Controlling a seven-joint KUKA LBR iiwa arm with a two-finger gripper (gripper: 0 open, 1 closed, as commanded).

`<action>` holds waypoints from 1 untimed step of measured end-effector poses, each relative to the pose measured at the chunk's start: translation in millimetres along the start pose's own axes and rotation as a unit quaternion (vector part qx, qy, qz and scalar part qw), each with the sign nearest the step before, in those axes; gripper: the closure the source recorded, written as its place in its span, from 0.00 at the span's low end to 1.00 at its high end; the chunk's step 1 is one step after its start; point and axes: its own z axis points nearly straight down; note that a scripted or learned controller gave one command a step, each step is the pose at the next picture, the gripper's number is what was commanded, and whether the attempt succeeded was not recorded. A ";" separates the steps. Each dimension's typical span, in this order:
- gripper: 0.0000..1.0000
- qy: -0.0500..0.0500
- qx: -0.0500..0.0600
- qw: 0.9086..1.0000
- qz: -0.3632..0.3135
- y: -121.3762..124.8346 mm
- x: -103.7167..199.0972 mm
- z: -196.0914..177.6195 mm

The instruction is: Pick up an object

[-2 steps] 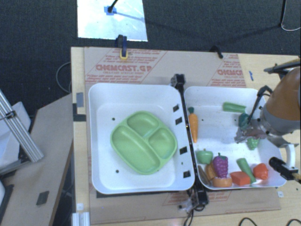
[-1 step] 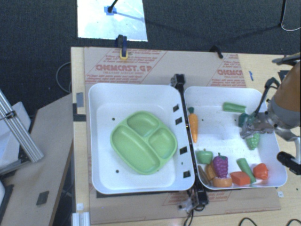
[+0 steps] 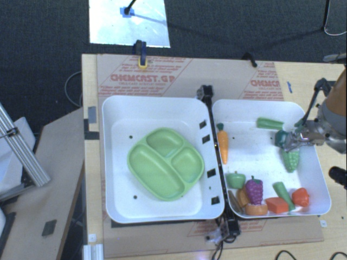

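Nearest me, a purple grape bunch (image 3: 254, 190), an orange piece (image 3: 277, 205) and a tomato (image 3: 301, 197) are crowding the right bin's (image 3: 260, 108) near edge. Farther in, my claw (image 3: 287, 141) is hovering over a pale green corn cob (image 3: 291, 160); I cannot tell its spread. A carrot (image 3: 222, 143) is lying at the left wall.

The grey arm (image 3: 332, 112) comes in from the right edge, its wrist angled down and leftward. The gripper (image 3: 288, 141) sits at its far left end — a small metallic head with dark cabling looping up behind it — too small to read the fingers clearly.
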 end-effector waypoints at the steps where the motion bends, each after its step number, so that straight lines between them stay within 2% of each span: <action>1: 1.00 0.000 0.000 1.000 0.000 1.4 -0.2 -25.3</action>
